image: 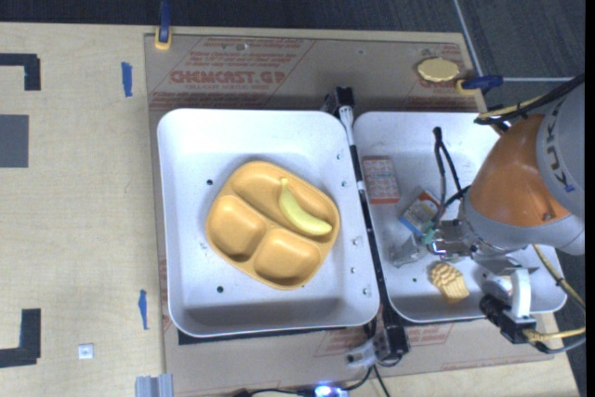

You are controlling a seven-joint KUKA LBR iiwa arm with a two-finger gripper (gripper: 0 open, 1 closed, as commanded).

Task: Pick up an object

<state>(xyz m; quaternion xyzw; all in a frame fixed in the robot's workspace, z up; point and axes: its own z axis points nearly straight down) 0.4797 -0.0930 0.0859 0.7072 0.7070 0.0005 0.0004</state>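
Note:
My gripper [412,245] is low in the right bin [521,307], reaching in from the right under the arm's orange band. It sits just below a crinkled clear packet with blue and orange print [417,212] and may be touching its lower edge. A small tan bread-like toy [449,281] lies just below and to the right of the gripper, apart from it. Farther back near the bin's left wall lies a flat red-and-white packet [379,179].
The left bin [186,200] holds a yellow divided plate [244,228] with a banana [303,212] in its upper right section. A black divider [361,200] runs between the bins. Black cables hang beside the arm. A tan disc [437,69] rests on the bench behind.

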